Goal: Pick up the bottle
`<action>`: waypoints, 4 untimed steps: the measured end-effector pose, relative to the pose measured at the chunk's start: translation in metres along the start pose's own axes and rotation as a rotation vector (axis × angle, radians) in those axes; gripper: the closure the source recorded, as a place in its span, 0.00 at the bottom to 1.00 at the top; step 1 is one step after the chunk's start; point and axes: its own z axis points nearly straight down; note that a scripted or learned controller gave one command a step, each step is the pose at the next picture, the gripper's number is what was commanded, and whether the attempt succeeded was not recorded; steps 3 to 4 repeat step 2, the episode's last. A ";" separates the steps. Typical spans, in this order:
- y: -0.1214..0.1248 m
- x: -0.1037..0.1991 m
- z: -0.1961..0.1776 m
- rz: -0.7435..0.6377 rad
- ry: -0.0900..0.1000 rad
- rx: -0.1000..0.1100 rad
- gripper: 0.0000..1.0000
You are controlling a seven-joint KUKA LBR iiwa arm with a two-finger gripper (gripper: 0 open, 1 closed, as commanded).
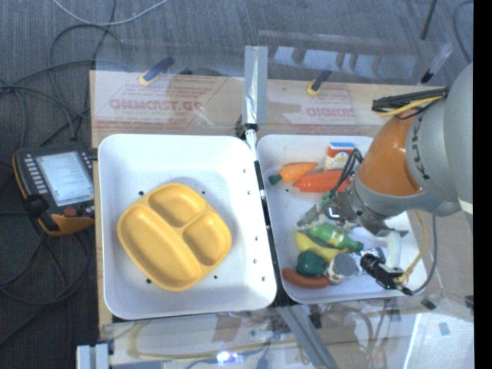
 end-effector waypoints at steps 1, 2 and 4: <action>0.003 0.001 -0.012 -0.001 0.001 -0.007 1.00; -0.021 0.039 -0.116 0.340 -0.004 0.020 1.00; -0.021 0.039 -0.116 0.340 -0.004 0.020 1.00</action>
